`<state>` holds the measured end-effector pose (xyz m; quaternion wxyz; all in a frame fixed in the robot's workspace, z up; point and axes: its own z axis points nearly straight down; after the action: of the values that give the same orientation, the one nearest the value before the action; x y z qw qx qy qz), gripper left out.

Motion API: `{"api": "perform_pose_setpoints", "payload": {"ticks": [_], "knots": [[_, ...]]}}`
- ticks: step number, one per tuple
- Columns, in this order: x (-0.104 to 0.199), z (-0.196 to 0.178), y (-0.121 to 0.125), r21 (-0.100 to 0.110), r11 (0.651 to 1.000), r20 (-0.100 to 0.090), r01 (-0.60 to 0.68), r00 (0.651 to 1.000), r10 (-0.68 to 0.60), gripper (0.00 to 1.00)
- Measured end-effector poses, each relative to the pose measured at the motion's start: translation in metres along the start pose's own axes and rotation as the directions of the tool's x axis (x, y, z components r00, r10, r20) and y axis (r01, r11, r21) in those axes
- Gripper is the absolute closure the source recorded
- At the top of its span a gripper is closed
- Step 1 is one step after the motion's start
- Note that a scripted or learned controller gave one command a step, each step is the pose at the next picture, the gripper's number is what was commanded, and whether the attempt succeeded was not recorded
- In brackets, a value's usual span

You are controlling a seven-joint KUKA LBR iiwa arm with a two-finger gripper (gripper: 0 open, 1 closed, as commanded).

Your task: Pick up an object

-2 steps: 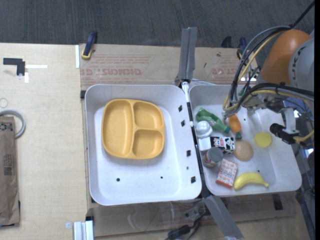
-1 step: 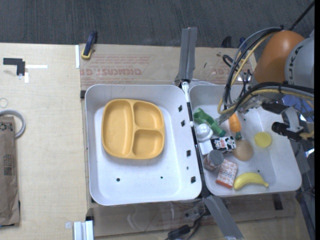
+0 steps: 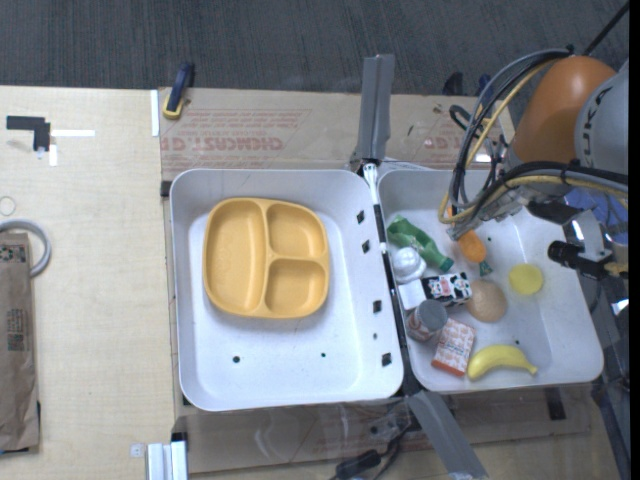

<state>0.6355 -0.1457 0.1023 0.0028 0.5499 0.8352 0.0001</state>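
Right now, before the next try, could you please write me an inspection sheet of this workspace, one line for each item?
Surface: two shallow white bins side by side; left bin, right bin.
Job's things: in the right bin a banana, a yellow ball, a tan egg-like object, an orange piece, a green item, a black-and-white cow-patterned item, a grey can, a red-and-white packet.
Clutter: yellow divided plate in the left bin.
End effector: too hidden among arm parts and cables to judge.
Cables: black and yellow cable bundle loops over the right bin's far edge.
Surroundings: cardboard sheet behind the bins; brown paper bag at far left.
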Motion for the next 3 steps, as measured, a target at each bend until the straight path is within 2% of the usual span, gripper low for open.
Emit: {"api": "perform_pose_setpoints", "payload": {"ticks": [1, 2, 3], "knots": [[-0.0087, 0.0101, -0.0287, 0.003, 1.000, -0.003, 0.023, 1.000, -0.023, 1.00], [-0.0087, 0.0099, -0.0286, 0.002, 1.000, -0.002, 0.023, 1.000, -0.023, 0.00], [-0.0087, 0.0099, -0.0286, 0.002, 1.000, -0.002, 0.023, 1.000, -0.023, 0.00]]}}
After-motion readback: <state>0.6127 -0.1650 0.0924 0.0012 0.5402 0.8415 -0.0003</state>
